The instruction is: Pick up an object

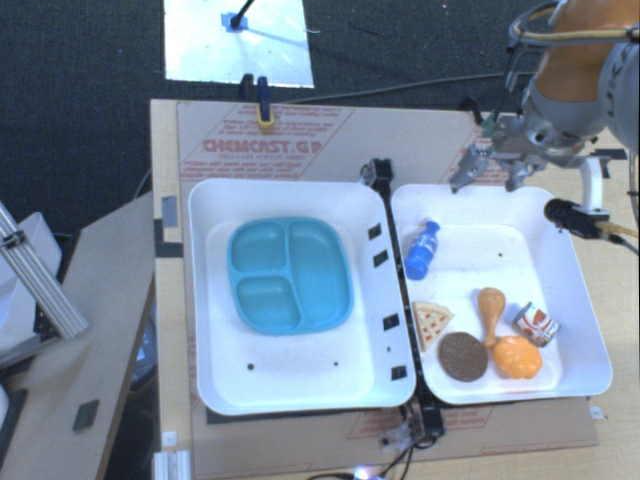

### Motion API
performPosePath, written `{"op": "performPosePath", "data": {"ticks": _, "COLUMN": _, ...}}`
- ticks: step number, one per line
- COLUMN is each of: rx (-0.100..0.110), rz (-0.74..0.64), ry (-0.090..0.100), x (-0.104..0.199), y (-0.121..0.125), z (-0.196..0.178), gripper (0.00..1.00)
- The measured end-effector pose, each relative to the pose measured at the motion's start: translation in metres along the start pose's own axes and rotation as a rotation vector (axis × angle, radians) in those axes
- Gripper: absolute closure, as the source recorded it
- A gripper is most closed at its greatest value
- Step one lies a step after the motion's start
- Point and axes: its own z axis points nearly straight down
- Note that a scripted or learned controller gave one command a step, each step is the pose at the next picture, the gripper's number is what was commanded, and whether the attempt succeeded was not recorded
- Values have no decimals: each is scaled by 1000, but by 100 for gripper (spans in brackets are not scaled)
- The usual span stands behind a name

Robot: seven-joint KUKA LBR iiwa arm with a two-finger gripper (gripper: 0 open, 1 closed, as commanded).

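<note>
Over the far edge of the right bin [585,298] hangs the gripper [493,173], fingers spread apart, nothing between them. It sits above the bin's back rim, clear of everything inside. Arm [580,58] comes in from the right, orange band above the wrist, grey body below.

Right bin contents: blue bottle [422,249] lies tilted near the left wall, cap toward the far side, closest item to the gripper but still well apart from it. Pizza slice [432,323] lies below the bottle, beside the divider between bins. Brown round cookie [463,356] sits just beside the pizza, toward the near rim. Drumstick [490,313] lies upright-ish in the view, its lower end touching the orange fruit [517,358]. Small red-and-white carton [536,324] is just right of the drumstick, touching or nearly touching the fruit; cannot tell which.

Left bin [215,208] holds a teal divided plate [290,275], three compartments, lying flat near the middle.

Both bins rest side by side on a cardboard sheet [290,133] with red print. Blue-and-yellow clamp [263,103] grips the sheet's far edge. Black clips run along the seam between bins. Shiny panel [235,28] lies on the dark floor beyond.
</note>
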Motion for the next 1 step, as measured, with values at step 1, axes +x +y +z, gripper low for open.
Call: {"op": "performPosePath", "data": {"ticks": 1, "rx": -13, "rz": -2, "ry": -1, "x": 0, "y": 2, "z": -9, "gripper": 0}}
